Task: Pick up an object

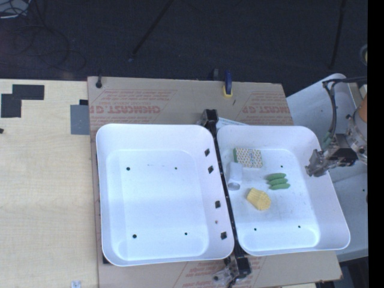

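The right bin [327, 191] holds a few small objects. A yellow corn-like piece [258, 199] lies near its middle. Green pea pods [277, 181] lie just right of and above it. A speckled white block [248, 157] sits near the bin's back left, with a pale grey piece [234, 174] below it. My gripper [316, 162] hangs at the right rim of this bin, right of the pea pods and apart from them. Nothing shows between its fingers.
The left bin [108, 179] stands beside the right one, with a black clip strip [216, 179] along the divide. Both rest on a cardboard sheet [156, 104] over a wooden bench [42, 191]. Cables [332, 110] hang at the right.
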